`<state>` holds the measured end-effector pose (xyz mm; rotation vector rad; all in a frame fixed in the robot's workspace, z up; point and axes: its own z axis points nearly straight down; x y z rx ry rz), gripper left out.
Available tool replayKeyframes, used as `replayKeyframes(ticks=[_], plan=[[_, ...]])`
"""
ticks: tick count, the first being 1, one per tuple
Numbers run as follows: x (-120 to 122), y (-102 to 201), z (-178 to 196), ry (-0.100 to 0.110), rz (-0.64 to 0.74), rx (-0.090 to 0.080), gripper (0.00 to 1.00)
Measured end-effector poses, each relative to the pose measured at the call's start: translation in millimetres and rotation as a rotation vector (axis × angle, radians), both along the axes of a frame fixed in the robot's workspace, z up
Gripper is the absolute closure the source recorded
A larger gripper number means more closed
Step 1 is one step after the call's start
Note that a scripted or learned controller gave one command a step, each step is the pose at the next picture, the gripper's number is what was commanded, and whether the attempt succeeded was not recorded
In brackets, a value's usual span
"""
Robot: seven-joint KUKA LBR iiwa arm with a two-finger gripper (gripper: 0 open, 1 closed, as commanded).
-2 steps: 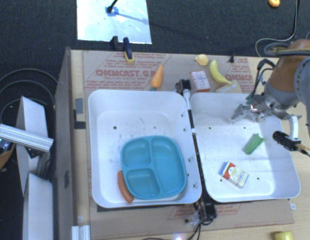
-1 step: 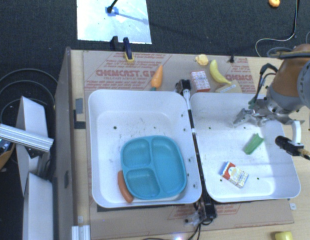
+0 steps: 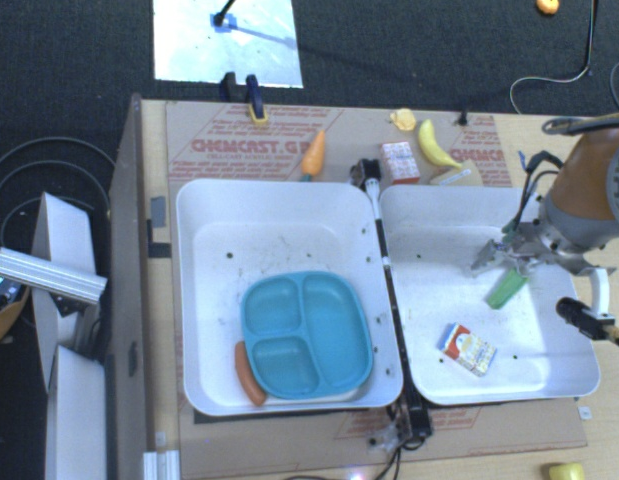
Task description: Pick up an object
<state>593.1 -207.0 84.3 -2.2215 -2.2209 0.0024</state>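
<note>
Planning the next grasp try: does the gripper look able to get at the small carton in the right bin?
Probably yes. The carton lies alone on the right bin's floor with nothing on it, and the gripper hangs nearby over the green object.

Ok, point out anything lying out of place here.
Several items lie on the cardboard behind the bins: a carrot, a banana and a small box. In the left bin, a sausage is wedged beside the blue tray.

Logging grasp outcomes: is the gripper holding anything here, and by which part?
Cannot be told: the gripper sits at the green object's upper end in the right bin.
</note>
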Motion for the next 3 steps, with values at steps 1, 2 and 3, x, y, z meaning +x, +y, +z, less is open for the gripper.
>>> replayKeyframes(ticks=[1, 2, 3], plan=[[71, 6, 6, -0.011, 0.008, -0.001, 0.0], [7, 0, 0, 0.002, -0.001, 0.001, 0.0], [79, 7, 2, -0.004, 0.007, 0.0, 0.0]])
